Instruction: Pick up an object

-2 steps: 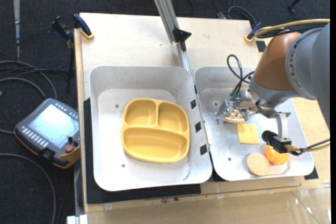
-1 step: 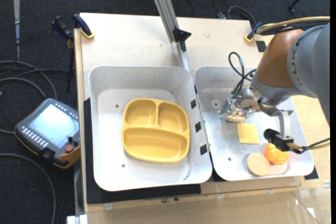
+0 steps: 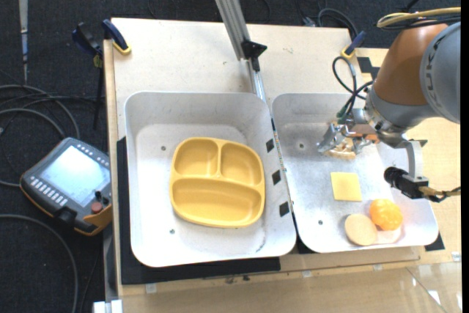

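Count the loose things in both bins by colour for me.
Yellow: 2 - divided tray, flat square
Orange: 1 - round piece
Pale tan: 1 - round piece
Brownish: 1 - piece under the gripper, kind unclear
Total: 5

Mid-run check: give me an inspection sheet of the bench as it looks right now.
Surface: two white bins side by side; left bin, right bin.
Job's things: yellow square, orange ball and pale round piece in the right bin; a tan item under the gripper.
Clutter: yellow divided tray in the left bin.
Grippers: gripper low over the tan item; grasp unclear.
Cables: black cables by the wrist, more on the floor.
Surroundings: teach pendant on the floor at left.
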